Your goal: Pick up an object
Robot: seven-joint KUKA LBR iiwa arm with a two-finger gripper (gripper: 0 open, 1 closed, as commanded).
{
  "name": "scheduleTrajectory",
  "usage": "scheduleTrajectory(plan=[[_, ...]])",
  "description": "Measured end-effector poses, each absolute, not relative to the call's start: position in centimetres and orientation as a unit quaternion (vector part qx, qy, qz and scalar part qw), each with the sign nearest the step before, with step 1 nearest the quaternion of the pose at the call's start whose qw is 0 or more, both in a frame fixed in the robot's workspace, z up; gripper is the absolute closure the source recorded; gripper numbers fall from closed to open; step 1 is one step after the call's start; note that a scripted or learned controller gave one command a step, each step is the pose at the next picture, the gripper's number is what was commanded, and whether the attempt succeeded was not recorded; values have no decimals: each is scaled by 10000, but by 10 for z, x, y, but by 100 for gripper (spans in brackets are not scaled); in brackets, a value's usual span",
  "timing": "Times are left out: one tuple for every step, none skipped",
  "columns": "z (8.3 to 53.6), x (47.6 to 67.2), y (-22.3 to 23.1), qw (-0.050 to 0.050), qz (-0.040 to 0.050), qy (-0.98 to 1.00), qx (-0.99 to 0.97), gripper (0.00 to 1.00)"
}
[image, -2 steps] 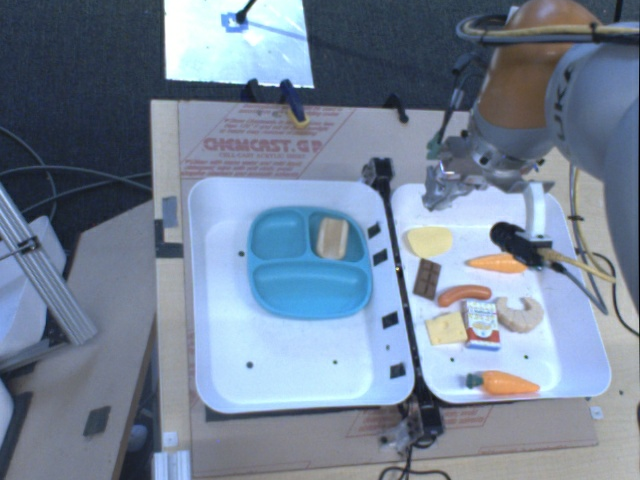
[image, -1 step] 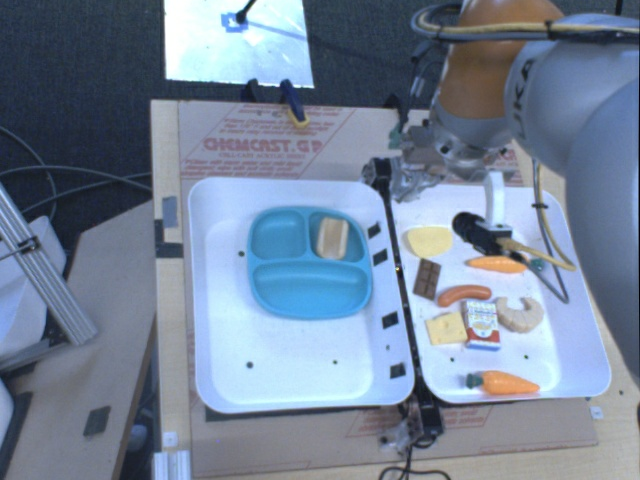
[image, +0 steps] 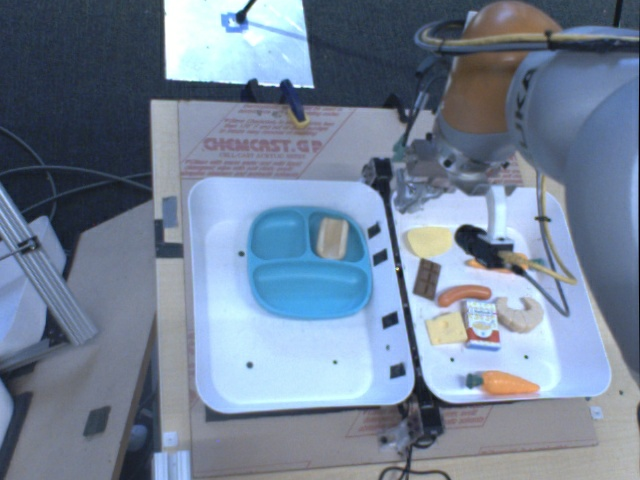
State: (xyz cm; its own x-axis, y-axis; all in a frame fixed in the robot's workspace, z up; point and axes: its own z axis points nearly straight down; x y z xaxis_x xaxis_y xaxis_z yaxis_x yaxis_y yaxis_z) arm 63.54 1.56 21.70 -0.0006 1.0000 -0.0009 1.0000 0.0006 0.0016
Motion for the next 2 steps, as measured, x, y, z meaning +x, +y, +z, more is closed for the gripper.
scheduleTrajectory(plan=[[218, 636, 29, 9, 8, 7091, 7051, 100], [229, 648, 23, 11, 16, 7086, 7056, 100]])
